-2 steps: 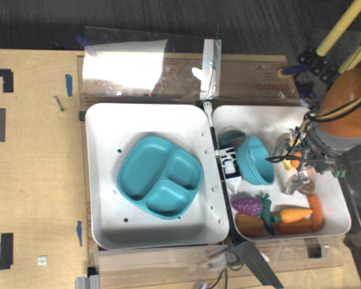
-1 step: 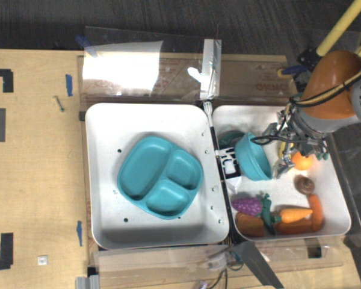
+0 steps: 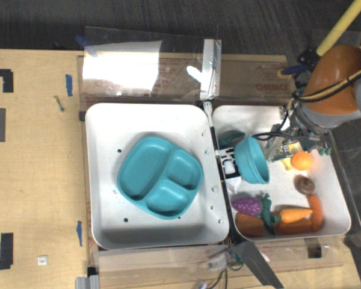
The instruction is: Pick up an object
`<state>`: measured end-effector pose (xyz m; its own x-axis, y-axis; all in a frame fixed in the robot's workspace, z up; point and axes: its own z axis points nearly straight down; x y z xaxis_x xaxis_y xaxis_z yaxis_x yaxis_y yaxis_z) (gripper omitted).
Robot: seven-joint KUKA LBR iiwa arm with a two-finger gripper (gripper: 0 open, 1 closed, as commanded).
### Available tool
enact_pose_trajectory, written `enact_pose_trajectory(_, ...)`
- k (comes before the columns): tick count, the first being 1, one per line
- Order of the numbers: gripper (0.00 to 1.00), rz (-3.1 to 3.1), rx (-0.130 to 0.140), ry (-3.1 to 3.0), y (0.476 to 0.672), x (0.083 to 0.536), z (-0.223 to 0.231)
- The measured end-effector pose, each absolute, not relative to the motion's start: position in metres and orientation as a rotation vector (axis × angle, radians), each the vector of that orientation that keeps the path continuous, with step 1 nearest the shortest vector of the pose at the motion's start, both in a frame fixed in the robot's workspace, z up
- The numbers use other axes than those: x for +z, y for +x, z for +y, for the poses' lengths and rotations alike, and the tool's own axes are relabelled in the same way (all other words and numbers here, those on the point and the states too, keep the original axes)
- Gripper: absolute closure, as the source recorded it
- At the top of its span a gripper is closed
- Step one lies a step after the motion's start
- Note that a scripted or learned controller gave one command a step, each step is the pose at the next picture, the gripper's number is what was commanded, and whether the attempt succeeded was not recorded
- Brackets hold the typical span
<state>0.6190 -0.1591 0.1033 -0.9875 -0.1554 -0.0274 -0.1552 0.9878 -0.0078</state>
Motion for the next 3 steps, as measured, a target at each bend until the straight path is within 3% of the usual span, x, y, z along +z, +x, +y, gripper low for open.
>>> enact_pose_trajectory(1,1.0,3.123,0.003,0.079,0.641,0.224,-0.066)
enact_pose_trajectory(2,1.0,3.124,0.0,0.144,0.65,0.274,-0.078)
enact_pose_trajectory(3,1.0,3.132,-0.003,-0.093,0.648,0.257,-0.138)
